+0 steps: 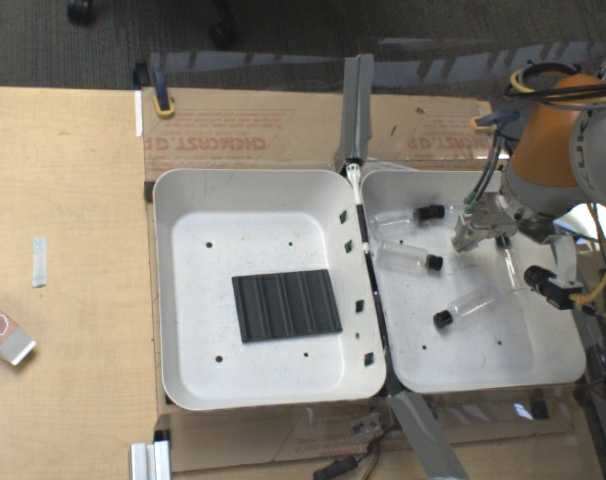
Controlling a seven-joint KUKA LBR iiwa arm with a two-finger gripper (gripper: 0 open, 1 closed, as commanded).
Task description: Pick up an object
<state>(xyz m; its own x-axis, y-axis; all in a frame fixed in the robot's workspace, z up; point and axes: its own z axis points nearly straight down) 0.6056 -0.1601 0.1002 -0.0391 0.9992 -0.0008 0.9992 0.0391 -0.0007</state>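
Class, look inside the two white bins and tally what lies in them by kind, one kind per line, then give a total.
Clear vials with black caps: 3, in the right bin: one near the top, one mid-left, one lower.
Dark ribbed mat: 1, in the left bin.
Total: 4

The cardboard sheet (pixel 223 128) behind the bins bears upside-down red lettering reading "CHEMCRST"
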